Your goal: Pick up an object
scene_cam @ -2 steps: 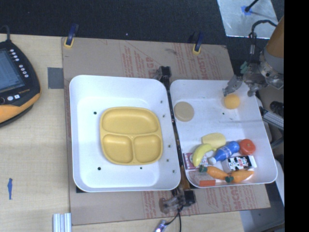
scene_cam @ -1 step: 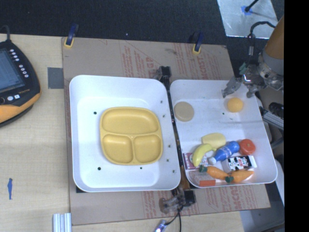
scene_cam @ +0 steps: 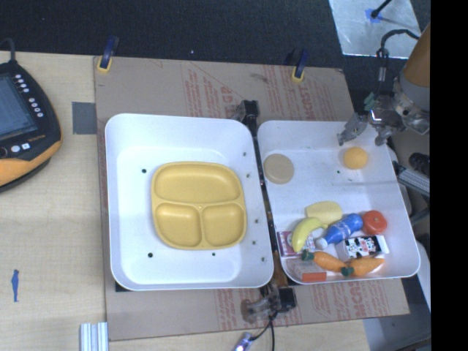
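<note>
- the gripper (scene_cam: 363, 128) hangs over the far right corner of the right bin (scene_cam: 314, 134), its fingers spread apart with nothing between them.
- the nearest candidate is the small orange ball (scene_cam: 355, 157), lying alone on the bin floor just beside and in front of the gripper, well apart from everything else.
- a flat tan disc (scene_cam: 278, 168) lies alone near the bin's left wall; it looks too thin to pinch easily, so i judge it a poor choice.
- the rest sit crowded in the near part of the bin: a banana (scene_cam: 304, 232), a pale yellow piece (scene_cam: 324, 211), a blue bottle (scene_cam: 343, 229), a tomato (scene_cam: 374, 221), a small black and white carton (scene_cam: 361, 247) and a carrot (scene_cam: 329, 261), several touching one another.
- the left bin (scene_cam: 128, 196) holds a yellow divided tray (scene_cam: 199, 203), which plays no part here.
- the step in hand, as i read it, is lining up over a target before descending, so the task is at its start.
- to do it well, centre the spread fingers over the orange ball so it sits midway between them, then come straight down until the tips flank its widest part.
- a round ball may roll away if one finger touches first, so close evenly and slowly.
- keep the descent clear of the bin's right wall, which is near.
</note>
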Robot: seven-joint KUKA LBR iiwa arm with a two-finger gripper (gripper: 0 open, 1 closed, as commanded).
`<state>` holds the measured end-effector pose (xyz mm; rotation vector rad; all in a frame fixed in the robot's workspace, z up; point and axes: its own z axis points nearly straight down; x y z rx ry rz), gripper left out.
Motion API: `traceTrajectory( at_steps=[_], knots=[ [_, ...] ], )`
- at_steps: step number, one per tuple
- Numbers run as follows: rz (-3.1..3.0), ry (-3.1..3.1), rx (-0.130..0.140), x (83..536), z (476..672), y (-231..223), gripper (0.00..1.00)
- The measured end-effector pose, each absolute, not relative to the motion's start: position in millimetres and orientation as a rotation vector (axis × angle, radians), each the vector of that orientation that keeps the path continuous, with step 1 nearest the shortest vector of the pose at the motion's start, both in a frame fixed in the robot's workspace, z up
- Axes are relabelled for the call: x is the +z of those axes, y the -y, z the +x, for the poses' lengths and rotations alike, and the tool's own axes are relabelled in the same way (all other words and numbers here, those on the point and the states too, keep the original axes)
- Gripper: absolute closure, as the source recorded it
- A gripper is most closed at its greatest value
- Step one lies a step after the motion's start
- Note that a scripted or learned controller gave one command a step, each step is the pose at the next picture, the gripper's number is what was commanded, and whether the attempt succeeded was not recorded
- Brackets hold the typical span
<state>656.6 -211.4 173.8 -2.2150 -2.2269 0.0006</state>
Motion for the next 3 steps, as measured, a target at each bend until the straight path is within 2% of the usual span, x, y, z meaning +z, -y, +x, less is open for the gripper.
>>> traceTrajectory(
  at_steps=[3],
  knots=[
    [-2.212,2.224,0.002,156.1,656.3,211.0,0.0]
  ],
)
